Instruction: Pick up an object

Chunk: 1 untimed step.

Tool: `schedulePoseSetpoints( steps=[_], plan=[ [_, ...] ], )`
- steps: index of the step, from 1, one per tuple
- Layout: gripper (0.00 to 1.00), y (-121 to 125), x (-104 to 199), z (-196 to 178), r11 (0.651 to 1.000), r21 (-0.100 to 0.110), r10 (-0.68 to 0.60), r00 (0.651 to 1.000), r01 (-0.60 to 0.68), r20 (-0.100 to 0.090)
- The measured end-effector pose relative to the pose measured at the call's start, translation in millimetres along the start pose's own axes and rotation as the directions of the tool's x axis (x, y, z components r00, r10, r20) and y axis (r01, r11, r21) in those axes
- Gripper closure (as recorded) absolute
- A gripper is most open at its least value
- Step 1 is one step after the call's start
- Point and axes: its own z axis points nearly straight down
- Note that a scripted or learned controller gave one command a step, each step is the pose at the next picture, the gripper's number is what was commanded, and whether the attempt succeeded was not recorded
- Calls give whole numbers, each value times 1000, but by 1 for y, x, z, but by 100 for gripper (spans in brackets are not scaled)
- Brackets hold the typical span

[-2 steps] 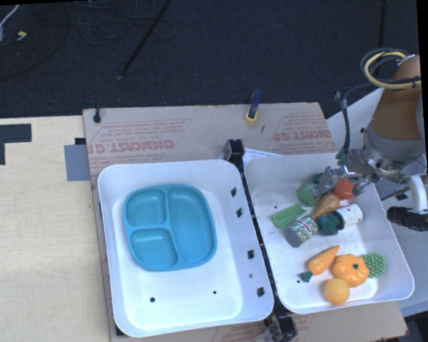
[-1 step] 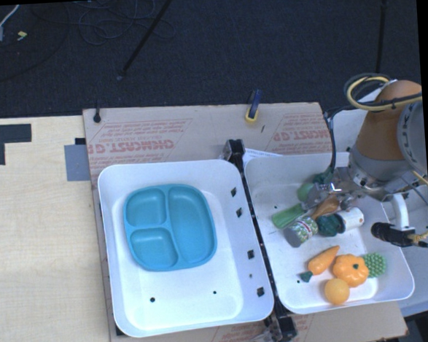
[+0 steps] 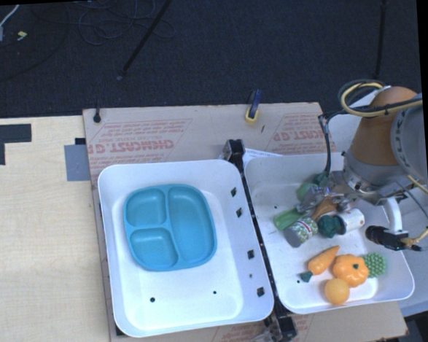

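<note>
Arm reaching in at right of frame, claw low over a muddled heap in the right bin; spread or pressed together, impossible to tell.

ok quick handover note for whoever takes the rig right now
Pincer: down in the right bin, among the clutter at its middle; grip can't be judged.
Things: a carrot, an orange pumpkin-like toy, a yellow ball and a green can lie in the right bin. The left bin holds a blue divided plate.
Done: nothing seen lifted.
Left: grasp one object and raise it.
</note>
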Motion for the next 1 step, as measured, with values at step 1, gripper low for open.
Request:
schedulePoseSetpoints(
  steps=[1],
  plan=[
    [100,2,0,-13,1000,-3,0,1000,0,-2]
  ],
)
